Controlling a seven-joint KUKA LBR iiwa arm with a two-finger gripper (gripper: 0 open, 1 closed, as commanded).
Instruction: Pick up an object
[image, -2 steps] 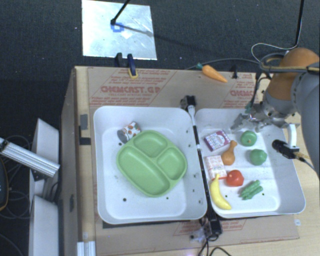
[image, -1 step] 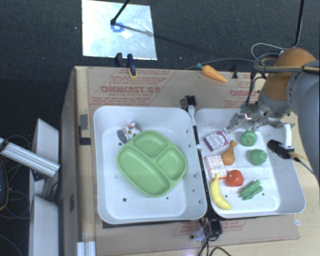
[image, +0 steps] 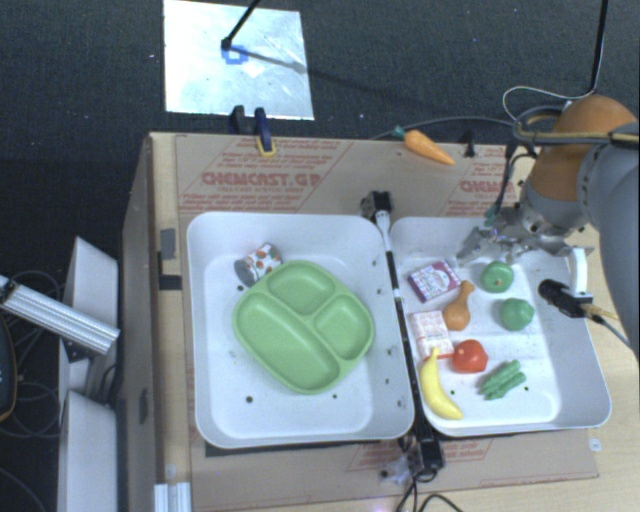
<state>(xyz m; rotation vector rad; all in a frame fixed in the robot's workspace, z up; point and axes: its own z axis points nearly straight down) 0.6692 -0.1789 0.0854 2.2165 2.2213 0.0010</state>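
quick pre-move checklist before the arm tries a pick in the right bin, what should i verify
1. Gripper over the right bin: ok, it sits above the far end.
2. A target close by: ok, the green apple lies right under the gripper.
3. Fingers open: cannot tell from this slant.
4. Anything already held: cannot tell, nothing is seen between the fingers.
5. Room around the target: ok, the apple lies apart from the pink box and the second green ball.
6. Other toys bunched: not ok, the tomato, banana and small card crowd together.
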